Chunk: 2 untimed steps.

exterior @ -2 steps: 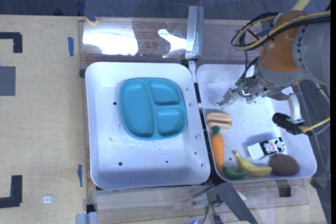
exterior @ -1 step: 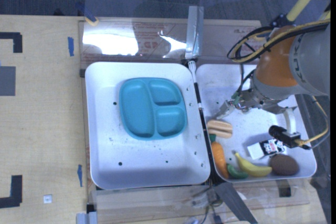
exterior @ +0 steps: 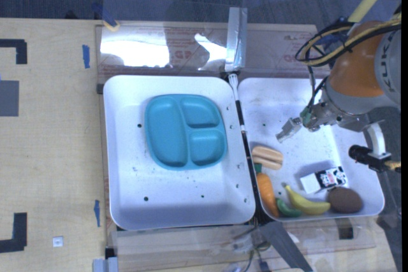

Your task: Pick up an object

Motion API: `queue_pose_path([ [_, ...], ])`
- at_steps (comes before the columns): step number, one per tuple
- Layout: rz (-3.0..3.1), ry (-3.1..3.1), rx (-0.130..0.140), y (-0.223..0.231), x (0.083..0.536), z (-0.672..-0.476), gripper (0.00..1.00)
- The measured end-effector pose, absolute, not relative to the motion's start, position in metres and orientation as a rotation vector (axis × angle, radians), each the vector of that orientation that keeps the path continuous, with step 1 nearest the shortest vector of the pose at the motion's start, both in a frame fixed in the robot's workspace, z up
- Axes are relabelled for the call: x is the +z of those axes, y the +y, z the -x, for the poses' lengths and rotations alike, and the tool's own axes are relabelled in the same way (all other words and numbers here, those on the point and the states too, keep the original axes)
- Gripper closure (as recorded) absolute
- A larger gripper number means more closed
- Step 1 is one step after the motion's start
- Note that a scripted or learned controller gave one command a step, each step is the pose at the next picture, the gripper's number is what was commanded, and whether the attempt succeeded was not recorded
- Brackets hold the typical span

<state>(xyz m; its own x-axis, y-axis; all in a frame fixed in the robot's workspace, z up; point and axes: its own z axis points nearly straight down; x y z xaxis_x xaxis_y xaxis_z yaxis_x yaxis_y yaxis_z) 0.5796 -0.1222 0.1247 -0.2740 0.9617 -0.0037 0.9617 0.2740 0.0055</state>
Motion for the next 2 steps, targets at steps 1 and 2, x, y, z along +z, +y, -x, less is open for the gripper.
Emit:
queue_pose_path([
  [1,-2.004,2.424,-0.003,-0.200,0.094,-0.525,0.00],
  [2,-2.049,2.375,0.005,-0.165,0.087,-0.481,0.00],
])
